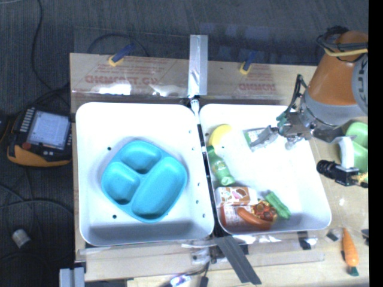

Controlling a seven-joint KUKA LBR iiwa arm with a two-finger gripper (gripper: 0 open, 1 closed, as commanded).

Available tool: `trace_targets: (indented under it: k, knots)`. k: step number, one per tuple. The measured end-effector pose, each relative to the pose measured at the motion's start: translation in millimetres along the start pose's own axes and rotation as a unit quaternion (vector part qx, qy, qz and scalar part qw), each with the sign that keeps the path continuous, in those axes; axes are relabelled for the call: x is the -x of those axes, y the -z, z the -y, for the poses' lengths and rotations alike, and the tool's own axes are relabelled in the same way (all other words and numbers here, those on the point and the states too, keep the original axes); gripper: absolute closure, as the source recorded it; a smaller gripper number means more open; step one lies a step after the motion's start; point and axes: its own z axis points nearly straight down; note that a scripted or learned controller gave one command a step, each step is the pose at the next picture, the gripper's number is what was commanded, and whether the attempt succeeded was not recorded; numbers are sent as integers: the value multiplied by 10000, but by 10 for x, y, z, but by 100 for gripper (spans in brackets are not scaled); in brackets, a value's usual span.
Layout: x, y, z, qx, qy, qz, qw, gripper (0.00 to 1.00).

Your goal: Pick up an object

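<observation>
The gripper point(281, 131) hangs at 2 o'clock in the right bin point(311, 187), closed on a grey packet point(260, 137). A banana point(219, 134) lies at 9 o'clock from it.

The arm point(344, 70) behind the tool point(287, 130) is cut off by the right edge, and the tool's fingers are too blurred to tell their state.

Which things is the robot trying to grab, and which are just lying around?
For the job: gripper, yellow lemon, green bottle, food packet, green pickle, right bin.

Just lying about: blue tray, handheld screen, orange carrot.
</observation>
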Motion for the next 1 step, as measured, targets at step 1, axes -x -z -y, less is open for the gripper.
trace_targets:
  k: [1]
  knots:
    - [-456, -285, -803, 1, 26, 7, 10000, 0]
